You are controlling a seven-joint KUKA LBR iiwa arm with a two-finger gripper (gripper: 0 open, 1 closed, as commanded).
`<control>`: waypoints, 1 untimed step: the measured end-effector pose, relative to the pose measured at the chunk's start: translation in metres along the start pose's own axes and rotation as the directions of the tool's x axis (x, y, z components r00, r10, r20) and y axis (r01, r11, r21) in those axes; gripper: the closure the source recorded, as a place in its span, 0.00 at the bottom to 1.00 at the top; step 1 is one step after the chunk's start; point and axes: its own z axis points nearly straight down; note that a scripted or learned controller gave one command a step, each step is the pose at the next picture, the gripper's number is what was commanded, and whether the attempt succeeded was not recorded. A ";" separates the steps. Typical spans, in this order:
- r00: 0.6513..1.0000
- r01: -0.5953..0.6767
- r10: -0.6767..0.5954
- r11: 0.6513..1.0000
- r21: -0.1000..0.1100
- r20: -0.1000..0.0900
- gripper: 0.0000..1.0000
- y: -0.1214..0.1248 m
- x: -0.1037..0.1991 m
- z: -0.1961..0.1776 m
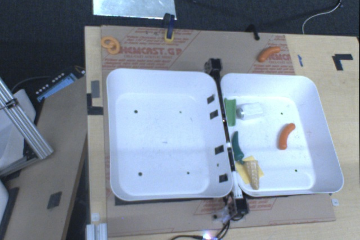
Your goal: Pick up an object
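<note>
- I cannot tell the pincer's state from my feed.
- Right bin (315, 174) has an orange sausage-shaped toy (286, 136) lying apart from the rest.
- A green block (230, 111) touches a clear plastic piece (249, 111) by the bin's left wall.
- A dark green piece (237, 146) sits just above a yellow cone (251, 171).
- Left bin (163, 137) is alongside.
- I see a second orange toy (269, 54) on the bench behind the bins.
</note>
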 end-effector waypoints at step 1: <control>1.000 0.000 0.000 1.000 -0.001 0.001 1.00 0.000 -0.013 -0.009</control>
